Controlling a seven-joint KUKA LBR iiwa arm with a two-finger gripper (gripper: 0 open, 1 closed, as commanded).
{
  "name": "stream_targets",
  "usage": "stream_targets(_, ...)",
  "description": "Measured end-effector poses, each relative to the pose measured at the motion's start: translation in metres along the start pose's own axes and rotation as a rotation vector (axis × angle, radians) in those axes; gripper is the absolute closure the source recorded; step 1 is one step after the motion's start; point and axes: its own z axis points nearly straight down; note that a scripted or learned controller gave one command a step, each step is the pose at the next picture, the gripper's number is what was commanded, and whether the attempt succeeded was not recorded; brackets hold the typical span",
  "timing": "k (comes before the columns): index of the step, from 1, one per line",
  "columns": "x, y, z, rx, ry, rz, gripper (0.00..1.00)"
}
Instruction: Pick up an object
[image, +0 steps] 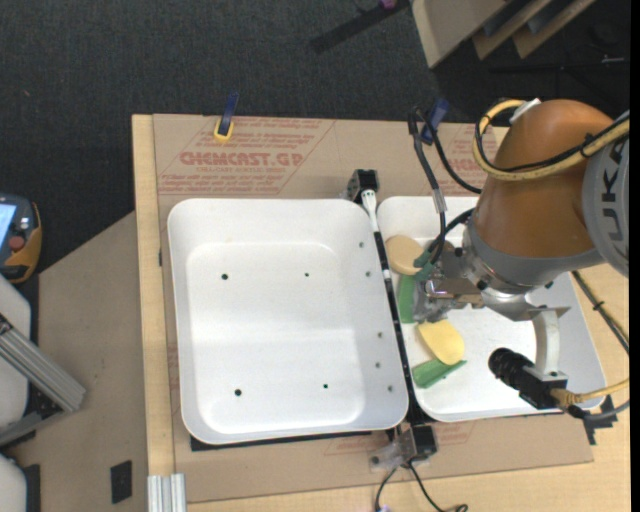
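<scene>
A yellow wedge-shaped object (443, 342) is seen in the right bin (500, 405), close to its left wall, with a green piece (436, 372) touching its lower edge and a tan rounded object (404, 254) further up. The gripper (437, 291) is placed just above the yellow wedge; its finger state cannot be told

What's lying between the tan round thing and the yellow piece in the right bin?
A green object, partly hidden under the gripper, in the camera view.
</scene>
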Motion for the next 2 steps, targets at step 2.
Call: stream_targets(2, 0.052, 0.038, -0.287, -0.038, 0.002, -0.002, 1.00)
